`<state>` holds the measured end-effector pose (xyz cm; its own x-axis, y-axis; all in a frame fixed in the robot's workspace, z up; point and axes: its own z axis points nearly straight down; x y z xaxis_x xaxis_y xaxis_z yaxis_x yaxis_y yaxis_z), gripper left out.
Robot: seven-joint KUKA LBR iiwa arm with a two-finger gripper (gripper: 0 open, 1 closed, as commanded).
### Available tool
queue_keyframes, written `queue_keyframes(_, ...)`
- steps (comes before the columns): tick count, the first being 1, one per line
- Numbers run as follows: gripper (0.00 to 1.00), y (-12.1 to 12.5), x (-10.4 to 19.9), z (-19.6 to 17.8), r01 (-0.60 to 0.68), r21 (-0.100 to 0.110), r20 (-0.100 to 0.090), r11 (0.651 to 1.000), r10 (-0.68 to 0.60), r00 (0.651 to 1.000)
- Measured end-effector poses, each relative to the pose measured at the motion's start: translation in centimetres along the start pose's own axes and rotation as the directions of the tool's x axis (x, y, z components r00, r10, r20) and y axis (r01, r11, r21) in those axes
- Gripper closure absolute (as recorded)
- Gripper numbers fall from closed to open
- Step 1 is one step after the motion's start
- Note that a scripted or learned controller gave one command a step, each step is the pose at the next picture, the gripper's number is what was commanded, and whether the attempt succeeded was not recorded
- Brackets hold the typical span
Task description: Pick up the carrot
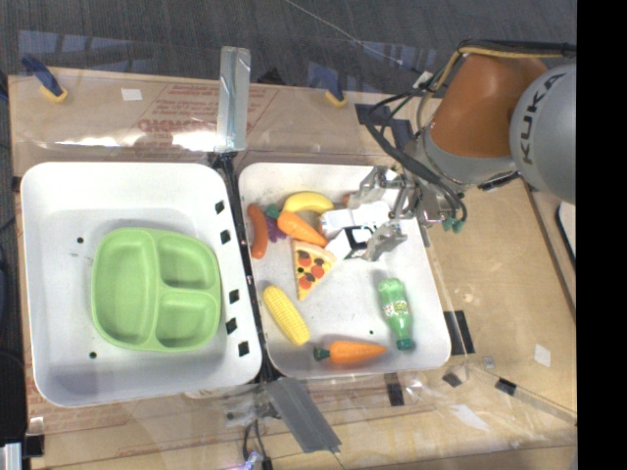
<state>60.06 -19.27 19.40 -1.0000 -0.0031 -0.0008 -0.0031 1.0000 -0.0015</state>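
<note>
A carrot [355,352] with a green stub lies flat along the front wall of the right bin [433,313]. A second orange, carrot-like piece [300,228] rests under the banana [307,202] at the bin's back left. My gripper [378,214] hovers over the back right part of that bin with its fingers [386,242] spread open and no toy between them. It sits just right of the orange piece, well behind the front carrot.
The right bin also holds a reddish sausage [258,231], a pizza slice [312,267], a corn cob [285,313] and a green bottle [396,311]. A green divided plate [155,287] lies in the left bin [39,262].
</note>
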Motion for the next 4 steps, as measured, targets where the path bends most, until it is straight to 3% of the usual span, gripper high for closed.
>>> queue_keyframes(1, 0.0, 4.2, -1.3, 8.1, -0.071, -0.004, -0.006, 0.997, 0.071, 0.997)
queue_keyframes(2, 0.0, 10.5, 0.4, 10.2, -0.197, -0.003, -0.002, 0.98, 0.197, 0.98)
queue_keyframes(3, 1.0, 10.6, 0.2, 9.1, -0.19, -0.002, 0.001, 0.982, 0.19, 0.982)
queue_keyframes(4, 1.0, 16.0, -0.5, -5.1, -0.079, -0.002, 0.011, 0.997, 0.079, 0.997)
